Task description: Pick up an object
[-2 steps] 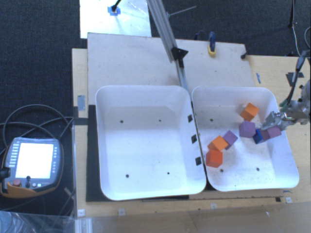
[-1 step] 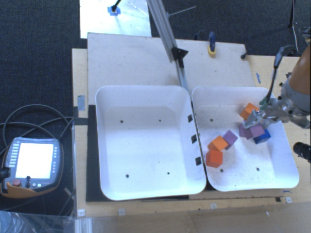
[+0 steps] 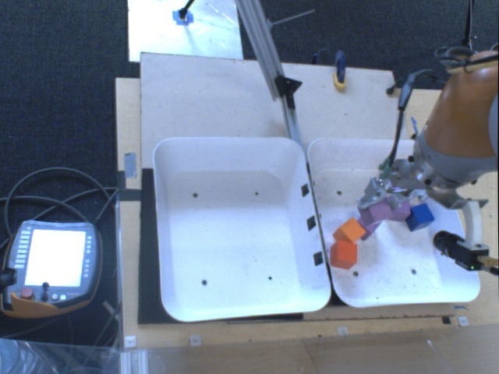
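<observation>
1. The two bins (image 3: 234,232) look like smooth white plastic with a slight sheen.
2. The surface (image 3: 218,92) looks like pale, matt board, faintly speckled.
3. The blocks (image 3: 351,231) appear matt, smooth-faced.
4. The slanted pole (image 3: 261,33) looks like brushed metal.

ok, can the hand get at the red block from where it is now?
Probably yes. The red block lies uncovered in the right bin, touching only the orange block on its upper side. The hand sits over the purple block, close by, with nothing between.
</observation>
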